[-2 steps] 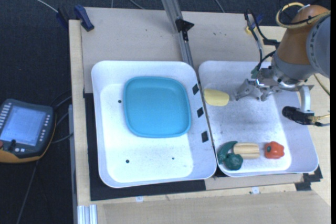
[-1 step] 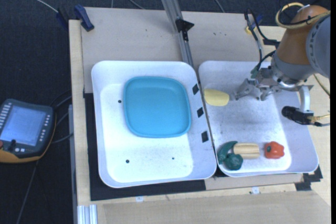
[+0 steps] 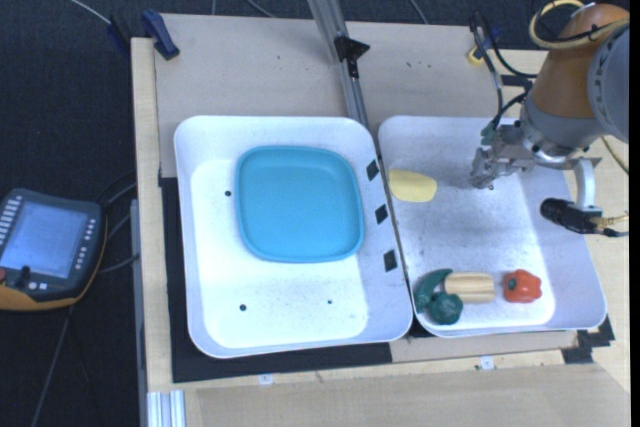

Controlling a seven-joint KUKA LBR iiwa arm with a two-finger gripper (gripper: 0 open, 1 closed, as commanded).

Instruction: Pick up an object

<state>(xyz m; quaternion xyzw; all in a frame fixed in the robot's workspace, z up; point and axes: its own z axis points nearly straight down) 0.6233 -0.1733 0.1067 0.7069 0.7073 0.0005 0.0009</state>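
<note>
White plastic makes up both shallow bins on the pale wooden table (image 3: 250, 65). The left bin (image 3: 200, 245) carries a square turquoise plate (image 3: 300, 203), lying flat near the bin's middle and far half.

The right bin (image 3: 470, 235) holds the loose things. A pale yellow object (image 3: 412, 185) — smooth, rounded, lemon-like in shape — lies near the bin's left wall, about halfway along it. Along the near wall sit three more in a row: a dark green piece (image 3: 438, 297) with a lumpy, leafy outline at the left, a tan cylinder (image 3: 470, 287) lying on its side just beside it and seemingly touching it, and a red-orange piece (image 3: 520, 286) shaped like a small tomato or pepper at the right.

From the right comes the grey arm (image 3: 580, 85), its orange band above the wrist. Its pincer (image 3: 486, 177) points down over the far half of the right bin, to the right of the yellow object and apart from it. Nothing shows between its fingers; whether they are spread or closed I cannot tell.

Left of the table a handheld screen unit (image 3: 45, 245) rests on the dark floor.
</note>
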